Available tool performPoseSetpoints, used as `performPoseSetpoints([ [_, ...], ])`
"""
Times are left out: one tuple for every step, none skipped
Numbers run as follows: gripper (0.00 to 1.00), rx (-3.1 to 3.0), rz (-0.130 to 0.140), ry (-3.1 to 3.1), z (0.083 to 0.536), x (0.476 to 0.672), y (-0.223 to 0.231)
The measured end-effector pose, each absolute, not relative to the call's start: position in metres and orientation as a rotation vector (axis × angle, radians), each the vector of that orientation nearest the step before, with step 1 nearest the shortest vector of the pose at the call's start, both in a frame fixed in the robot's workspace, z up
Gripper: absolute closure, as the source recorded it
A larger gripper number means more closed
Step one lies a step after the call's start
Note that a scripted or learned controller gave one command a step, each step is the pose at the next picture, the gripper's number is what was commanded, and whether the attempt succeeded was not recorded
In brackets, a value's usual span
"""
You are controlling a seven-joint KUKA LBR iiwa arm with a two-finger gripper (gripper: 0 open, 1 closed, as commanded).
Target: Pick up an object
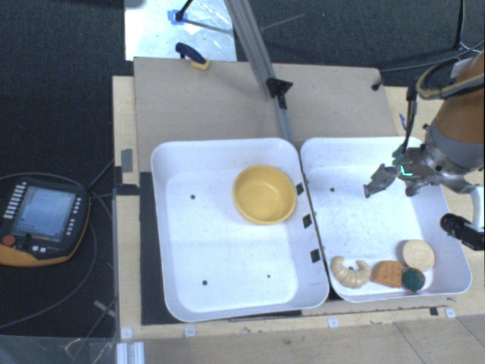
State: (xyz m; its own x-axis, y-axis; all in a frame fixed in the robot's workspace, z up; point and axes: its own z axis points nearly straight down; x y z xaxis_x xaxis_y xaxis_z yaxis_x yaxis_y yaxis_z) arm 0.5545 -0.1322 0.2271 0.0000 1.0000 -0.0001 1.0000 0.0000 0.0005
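Two shallow white bins side by side on the counter [227, 89], which is covered with tan board. Left bin [189, 279]: one yellow bowl [264, 194], upright, in the far right part, near the wall shared with the other bin.

Right bin [356, 218]: four small items clustered along the near edge. A pale curled croissant-shaped piece [351, 271] sits leftmost; an orange-brown cookie-like piece [387, 273] lies just beside it; a round cream disc [417, 254] and a small dark green ball [413, 280] touch at the right end.

The end effector [381, 180] hangs over the far half of the right bin, well apart from the cluster, with nothing seen between its fingers; spread or pressed together cannot be told.

Teach pendant [39, 220] on the dark floor, left of the counter; its screen is too small to read. No legible labels anywhere
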Motion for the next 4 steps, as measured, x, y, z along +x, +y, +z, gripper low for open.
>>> performPoseSetpoints([
  [0.00,2.221,0.001,2.221,0.227,0.555,-0.132],
  [0.00,2.223,-0.002,2.223,0.181,0.554,-0.141],
  [0.00,2.223,-0.004,2.225,0.123,0.552,-0.132],
  [0.00,2.221,-0.001,2.222,0.089,0.552,-0.132],
])
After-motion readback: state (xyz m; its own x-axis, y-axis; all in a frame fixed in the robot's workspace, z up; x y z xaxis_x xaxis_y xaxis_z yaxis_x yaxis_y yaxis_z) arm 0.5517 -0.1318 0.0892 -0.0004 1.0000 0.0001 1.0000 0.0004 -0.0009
